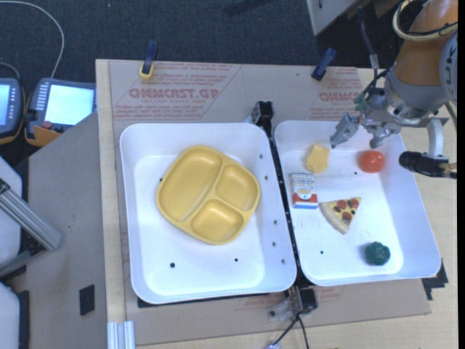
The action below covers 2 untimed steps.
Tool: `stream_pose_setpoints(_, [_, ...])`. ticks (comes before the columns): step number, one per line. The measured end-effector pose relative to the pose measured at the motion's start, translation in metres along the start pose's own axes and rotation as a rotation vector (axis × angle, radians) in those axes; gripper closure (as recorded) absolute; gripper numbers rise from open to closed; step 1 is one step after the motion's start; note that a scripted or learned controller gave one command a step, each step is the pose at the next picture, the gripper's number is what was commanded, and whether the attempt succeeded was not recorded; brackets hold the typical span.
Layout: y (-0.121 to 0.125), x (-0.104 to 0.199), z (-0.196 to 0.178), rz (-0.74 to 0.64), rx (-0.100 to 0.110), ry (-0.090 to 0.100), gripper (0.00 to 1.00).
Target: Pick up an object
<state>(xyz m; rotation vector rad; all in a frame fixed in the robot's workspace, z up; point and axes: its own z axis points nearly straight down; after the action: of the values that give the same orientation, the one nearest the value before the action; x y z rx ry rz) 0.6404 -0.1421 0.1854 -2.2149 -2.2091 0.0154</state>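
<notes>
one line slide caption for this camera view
Gripper open above right bin of toy food; yellow divided plate sits in left bin.

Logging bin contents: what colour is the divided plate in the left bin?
Yellow; the divided plate shows plainly in the camera view.

White bins: 2, side by side, left bin [138,195] and right bin [414,209]
Yellow divided plate [208,193]: 1, with 3 compartments
Yellow cheese wedge [317,158]: 1
Red tomato [371,161]: 1
Small carton [303,190]: 1
Pizza slice [342,213]: 1
Dark green item [376,253]: 1
Loose items in right bin: 5
Items in left bin: 1
</notes>
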Motion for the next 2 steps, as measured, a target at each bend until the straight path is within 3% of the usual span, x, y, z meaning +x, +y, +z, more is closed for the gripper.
stream_pose_setpoints(1, [0.003, 0.000, -0.010, -0.003, -0.016, -0.002, 0.00])
stream_pose_setpoints(2, [0.005, -0.010, 0.045, -0.002, -0.009, -0.002, 0.00])
